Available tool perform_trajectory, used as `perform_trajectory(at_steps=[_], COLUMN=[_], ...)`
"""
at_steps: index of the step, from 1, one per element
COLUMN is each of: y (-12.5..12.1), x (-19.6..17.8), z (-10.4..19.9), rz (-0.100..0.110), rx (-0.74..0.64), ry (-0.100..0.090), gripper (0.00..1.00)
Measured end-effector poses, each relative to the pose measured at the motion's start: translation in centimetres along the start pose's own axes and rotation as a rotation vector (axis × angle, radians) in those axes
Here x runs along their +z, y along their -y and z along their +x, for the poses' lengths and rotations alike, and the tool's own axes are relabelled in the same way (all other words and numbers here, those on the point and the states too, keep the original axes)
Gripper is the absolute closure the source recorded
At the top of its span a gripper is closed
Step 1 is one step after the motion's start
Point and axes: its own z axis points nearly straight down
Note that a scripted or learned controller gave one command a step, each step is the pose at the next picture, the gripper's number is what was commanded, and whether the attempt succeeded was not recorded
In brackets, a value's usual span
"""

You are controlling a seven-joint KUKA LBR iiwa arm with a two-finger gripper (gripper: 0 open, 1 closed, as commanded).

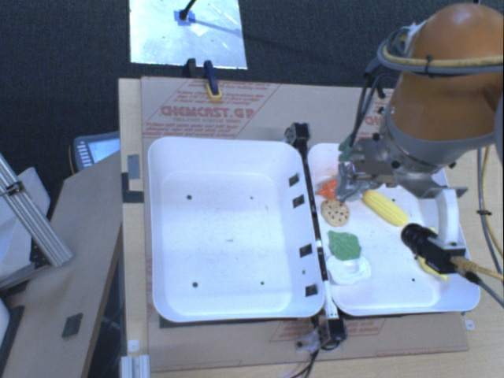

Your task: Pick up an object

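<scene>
The right bin (441,294) holds the toys; the arm's gripper (349,181) hangs low over its far-left corner, above an orange piece (325,188), and how it is set I cannot tell. The corn cob (385,207) just beside looks light, rigid and slick: grip across its middle. The cookie (335,212) lies flat. The board (209,110) reads "CHEMCAST".

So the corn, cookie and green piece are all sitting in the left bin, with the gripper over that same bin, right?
Not quite: the camera view shows the corn, cookie and green piece in the right bin, not the left bin. The gripper is over that same right bin.
</scene>
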Motion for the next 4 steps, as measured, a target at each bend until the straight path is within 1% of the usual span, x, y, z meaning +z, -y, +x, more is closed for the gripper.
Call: perform_trajectory(at_steps=[1, 2, 3, 4], y=[-0.1, 0.1, 0.0, 0.3], x=[-1.1, -8.7, -17.5, -1.6], z=[0.0, 6.3, 11.4, 9.6], rz=[-0.002, -0.003, -0.004, 0.022], rx=[-0.005, 0.0, 0.001, 0.012], ry=[0.0, -0.003, -0.004, 0.006], gripper=[1.0, 1.0, 1.0, 1.0])
